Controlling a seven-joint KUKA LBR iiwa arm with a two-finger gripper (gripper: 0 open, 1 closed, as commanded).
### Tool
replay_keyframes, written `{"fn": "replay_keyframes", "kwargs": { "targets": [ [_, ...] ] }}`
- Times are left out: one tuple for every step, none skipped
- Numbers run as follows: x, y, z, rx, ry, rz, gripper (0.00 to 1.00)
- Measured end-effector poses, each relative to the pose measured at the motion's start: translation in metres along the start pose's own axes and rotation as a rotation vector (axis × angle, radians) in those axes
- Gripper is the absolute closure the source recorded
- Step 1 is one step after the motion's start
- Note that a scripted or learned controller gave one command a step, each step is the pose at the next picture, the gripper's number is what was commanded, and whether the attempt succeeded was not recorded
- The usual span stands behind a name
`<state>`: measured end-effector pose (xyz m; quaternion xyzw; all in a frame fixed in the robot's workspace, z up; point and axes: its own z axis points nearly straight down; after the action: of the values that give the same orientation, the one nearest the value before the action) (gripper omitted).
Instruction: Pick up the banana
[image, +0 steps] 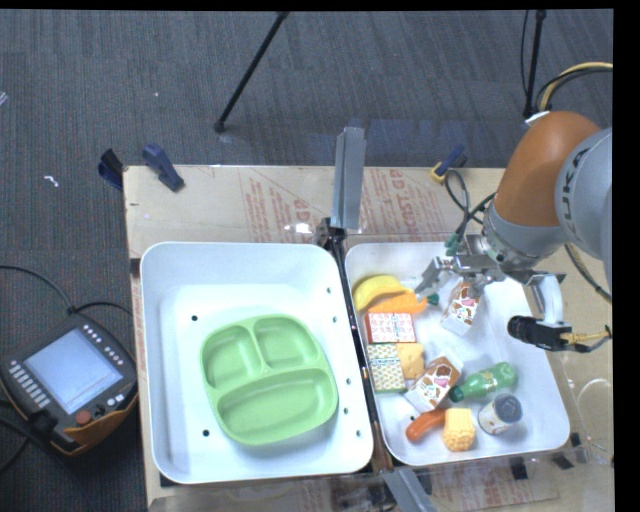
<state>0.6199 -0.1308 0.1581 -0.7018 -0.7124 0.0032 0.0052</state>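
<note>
The yellow banana (376, 289) lies in the right bin's (545, 375) far left corner, with an orange piece (402, 301) pressed against its near side. My gripper (456, 283) hangs to the right of the banana, over the bin's far middle. It is open, and a small printed carton (462, 306) lies just below it. Nothing is held between the fingers.
The right bin also holds two flat snack packs (390, 327), a second small carton (434, 381), a green bottle (485, 381), a carrot (426, 425), a corn cob (459, 431) and a round tin (500, 412). The left bin (170, 280) holds a green divided plate (268, 378).
</note>
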Motion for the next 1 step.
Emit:
{"fn": "replay_keyframes", "kwargs": {
  "targets": [
    [0.0424,0.0242,0.0750,-0.001,-0.003,0.150,0.00]
  ]
}}
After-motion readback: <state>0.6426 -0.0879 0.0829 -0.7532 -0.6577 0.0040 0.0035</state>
